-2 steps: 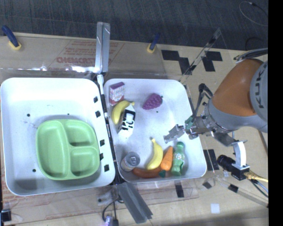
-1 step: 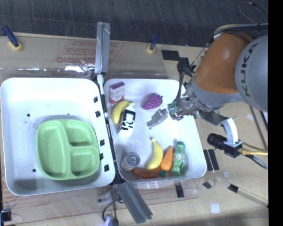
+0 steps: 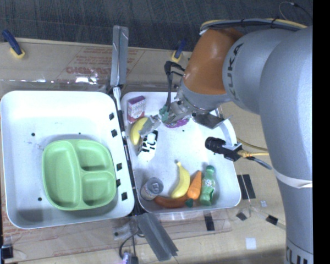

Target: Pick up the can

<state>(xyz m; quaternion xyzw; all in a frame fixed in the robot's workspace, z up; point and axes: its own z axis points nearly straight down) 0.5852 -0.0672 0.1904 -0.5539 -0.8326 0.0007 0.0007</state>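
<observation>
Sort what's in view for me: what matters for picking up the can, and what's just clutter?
For the job:
- can, near corner of the right bin
- hand, at the bin's far end

Lying about:
- two bananas
- carrot
- green bottle
- purple box
- green tray, in the left bin

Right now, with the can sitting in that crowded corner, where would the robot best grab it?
Probably from straight above, across its round rim. The can seems to stand upright in the right bin's near-left corner, top facing up. The bin wall hugs its left and a reddish vegetable lies against its lower right, so the sides toward the bin's far end look freest.
</observation>
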